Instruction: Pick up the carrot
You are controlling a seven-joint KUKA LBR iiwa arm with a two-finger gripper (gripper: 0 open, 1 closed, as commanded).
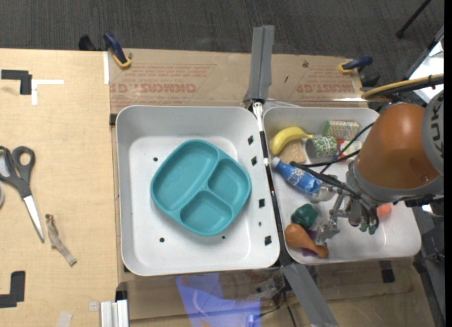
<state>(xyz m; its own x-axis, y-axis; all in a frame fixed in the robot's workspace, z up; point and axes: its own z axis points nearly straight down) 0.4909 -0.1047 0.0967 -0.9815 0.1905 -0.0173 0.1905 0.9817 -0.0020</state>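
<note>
Fingers (330, 231) look spread apart to me, with nothing caught between them. The gripper (347, 224) hangs over the lower middle of the right bin, pointing down.

Ok, going left to right. Way over on the bare wood of the table (63, 142) there's a pair of scissors (21, 177), and a scrap of brownish strip (61, 242) lies at about 4 o'clock from them. A blue clamp (117, 50) pins the cardboard sheet (183, 78) at its top left corner.

The left bin (121, 177) has a teal divided plate (202, 187) sitting pretty much dead centre, slightly rotated.

The right bin (399, 248) is where the clutter is. A banana (291, 137) sits at roughly 11 o'clock in the bin, with a small can (325, 146) lying on its side just beside it at 3 o'clock. A blue bottle (298, 176) lies tilted below the banana. Under that is a dark green thing (305, 214), can't tell what it is.

The carrot (305, 241) lies flat on the bin floor at about 7 o'clock in the right bin, just below the green thing and touching or nearly touching it. From the fingers it's at about 8 o'clock, close by but not between them.

A little pinkish item (383, 210) sits at 2 o'clock from the gripper, and the arm's orange band (399, 145) covers the bin's right side.
</note>
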